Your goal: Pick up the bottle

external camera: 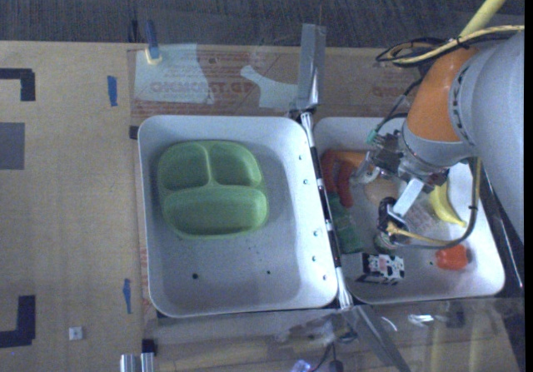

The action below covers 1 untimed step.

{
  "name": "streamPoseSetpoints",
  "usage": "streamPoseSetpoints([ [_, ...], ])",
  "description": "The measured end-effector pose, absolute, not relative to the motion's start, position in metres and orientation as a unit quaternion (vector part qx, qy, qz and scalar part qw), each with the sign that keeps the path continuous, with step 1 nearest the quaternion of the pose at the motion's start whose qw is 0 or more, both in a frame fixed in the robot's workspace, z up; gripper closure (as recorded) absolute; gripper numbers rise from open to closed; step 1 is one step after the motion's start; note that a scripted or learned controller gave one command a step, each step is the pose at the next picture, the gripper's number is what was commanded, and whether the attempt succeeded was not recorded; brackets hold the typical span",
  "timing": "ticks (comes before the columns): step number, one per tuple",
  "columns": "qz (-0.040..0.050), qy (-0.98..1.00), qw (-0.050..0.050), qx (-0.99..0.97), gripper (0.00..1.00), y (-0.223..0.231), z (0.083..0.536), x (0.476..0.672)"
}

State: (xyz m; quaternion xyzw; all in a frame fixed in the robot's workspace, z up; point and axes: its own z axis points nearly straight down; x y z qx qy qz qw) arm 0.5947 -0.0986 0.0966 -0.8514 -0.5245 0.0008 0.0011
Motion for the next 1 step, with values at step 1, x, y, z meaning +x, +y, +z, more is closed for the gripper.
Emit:
streamPoseSetpoints([
  [1, 0.01, -0.452, 0.012, -0.892, 0.0, -0.118, 0.0849, 0.6336],
])
